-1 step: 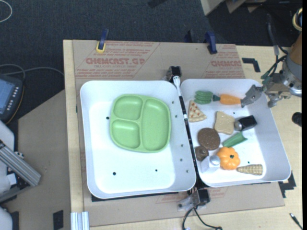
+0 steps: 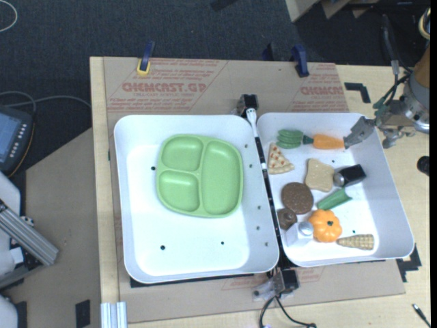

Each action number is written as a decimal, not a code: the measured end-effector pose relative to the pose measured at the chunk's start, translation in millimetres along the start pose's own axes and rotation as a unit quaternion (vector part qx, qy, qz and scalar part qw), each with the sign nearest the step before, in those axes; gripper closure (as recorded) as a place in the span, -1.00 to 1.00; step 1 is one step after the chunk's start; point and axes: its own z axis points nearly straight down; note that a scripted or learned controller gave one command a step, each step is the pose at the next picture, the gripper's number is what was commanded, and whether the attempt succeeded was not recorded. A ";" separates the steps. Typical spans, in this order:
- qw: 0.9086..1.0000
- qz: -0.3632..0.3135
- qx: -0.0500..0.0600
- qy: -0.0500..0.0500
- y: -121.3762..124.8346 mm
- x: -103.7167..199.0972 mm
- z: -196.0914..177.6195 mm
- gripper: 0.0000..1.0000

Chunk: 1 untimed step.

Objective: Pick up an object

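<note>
Right now I have the gripper [image 2: 374,130] hovering at the upper right of the right bin [image 2: 397,203], and I cannot tell from this angle how it is set. Nothing is in its grasp that I can see. My likeliest target is the toy carrot [image 2: 321,141], which lies near the bin's far wall, just left of the gripper. Its long axis runs roughly left to right across the bin, orange tip toward the gripper, green top [image 2: 289,138] pointing toward the divider. My worry is crowding: the pizza slice [image 2: 278,160] and the tan cracker-like piece [image 2: 319,174] sit close beneath it, and a black and silver object [image 2: 348,176] lies near too. A descent slightly off would likely nudge the carrot against the wall or catch a neighbour instead.
</note>
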 end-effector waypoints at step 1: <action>1.000 0.000 0.003 0.001 0.1 -1.8 63.1 -1.00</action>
